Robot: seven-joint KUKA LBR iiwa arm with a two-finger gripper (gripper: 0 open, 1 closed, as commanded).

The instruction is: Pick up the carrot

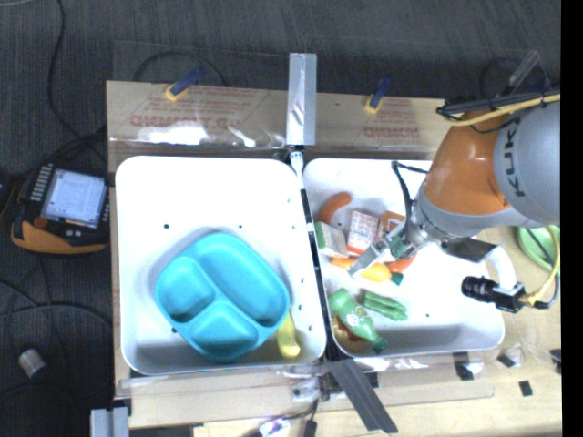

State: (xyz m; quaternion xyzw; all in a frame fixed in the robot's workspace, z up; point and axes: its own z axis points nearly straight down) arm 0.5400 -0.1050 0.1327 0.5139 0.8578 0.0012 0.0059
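The carrot (402,264) is a small orange piece with a green top (377,275), lying in the middle of the right white bin (455,321). My gripper (381,255) hangs right over it, reaching in from the right under the arm's orange band (465,185). The fingers stand apart: one grey finger (364,261) points down-left and the other (398,243) is just above the carrot's orange end. I cannot tell whether they touch the carrot. Nothing is lifted.
Packed around the gripper are a red-orange sausage (333,204), a printed packet (362,230), another orange bit (339,262) and green vegetables (381,305) (351,321). The left bin (137,198) holds a blue divided plate (221,294) and a yellow piece (288,337).
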